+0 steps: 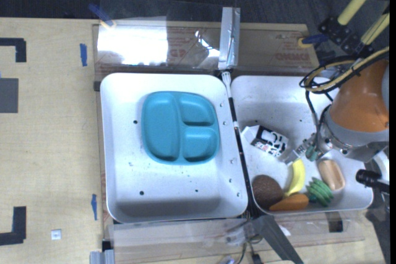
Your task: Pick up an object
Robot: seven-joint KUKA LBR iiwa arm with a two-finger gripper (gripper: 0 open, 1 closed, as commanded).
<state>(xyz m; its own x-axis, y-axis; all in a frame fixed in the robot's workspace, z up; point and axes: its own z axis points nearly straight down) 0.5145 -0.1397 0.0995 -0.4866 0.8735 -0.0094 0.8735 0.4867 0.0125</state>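
Two shallow white plastic bins side by side on the pale wood worktop (43, 151), rounded corners, glossy walls, a few dark specks on the floors.

Left bin (117, 133): one teal divided tray (180, 127), smooth moulded plastic, rounded outline, one large compartment on the left and two smaller ones on the right. It sits flat near the bin's middle.

Right bin (272, 93): all loose objects bunched along the near edge.
- black-and-white printed packet (268, 140), flat, slightly tilted, near the bin's middle-left
- brown rounded lump (266, 188), rough matte surface, near-left corner
- yellow banana (297, 176), curved, smooth, standing roughly along the bin's depth, just right of the brown lump
- orange carrot-shaped piece (289, 202), tapered, lying along the near wall, touching or just under the banana's lower end
- green ridged piece (320, 190), knobbly texture, right of the carrot
- tan hot-dog-like roll (331, 174), oblong, glossy, just above the green piece

Arm: grey body with orange band (365, 105) comes in from the right, over the right bin's right side. End effector (307, 149) is a small metallic cluster just above the banana's top end, between packet and roll. Can't tell how wide it is; too small and cluttered at this angle. Nothing visibly held between its tips.

Crinkled clear plastic sheet (161, 40) lies behind the left bin on cardboard.
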